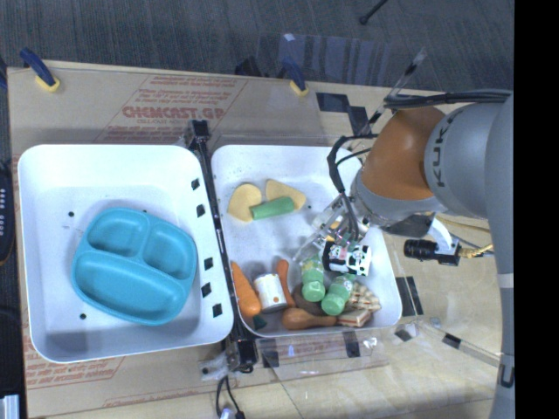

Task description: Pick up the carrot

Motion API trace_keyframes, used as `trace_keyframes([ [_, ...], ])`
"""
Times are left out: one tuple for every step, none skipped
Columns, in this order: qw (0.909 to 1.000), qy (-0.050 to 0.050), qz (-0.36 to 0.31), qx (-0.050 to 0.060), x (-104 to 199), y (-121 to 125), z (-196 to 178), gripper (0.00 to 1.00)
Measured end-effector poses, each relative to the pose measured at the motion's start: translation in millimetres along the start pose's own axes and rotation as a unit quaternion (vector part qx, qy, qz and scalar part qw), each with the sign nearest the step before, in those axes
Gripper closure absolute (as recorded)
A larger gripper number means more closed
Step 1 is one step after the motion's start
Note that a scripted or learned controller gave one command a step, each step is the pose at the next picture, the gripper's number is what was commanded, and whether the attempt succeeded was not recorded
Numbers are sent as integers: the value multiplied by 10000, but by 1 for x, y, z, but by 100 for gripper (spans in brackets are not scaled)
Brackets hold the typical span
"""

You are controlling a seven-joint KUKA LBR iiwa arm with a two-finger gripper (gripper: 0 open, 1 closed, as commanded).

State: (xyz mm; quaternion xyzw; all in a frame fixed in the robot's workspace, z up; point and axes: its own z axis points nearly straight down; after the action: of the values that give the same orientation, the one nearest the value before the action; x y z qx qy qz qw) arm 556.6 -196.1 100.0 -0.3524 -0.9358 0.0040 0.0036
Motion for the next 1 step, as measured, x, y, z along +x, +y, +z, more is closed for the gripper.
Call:
trace_keyframes([
  [9994,-84,-343,-60,-44,32,-96,0],
])
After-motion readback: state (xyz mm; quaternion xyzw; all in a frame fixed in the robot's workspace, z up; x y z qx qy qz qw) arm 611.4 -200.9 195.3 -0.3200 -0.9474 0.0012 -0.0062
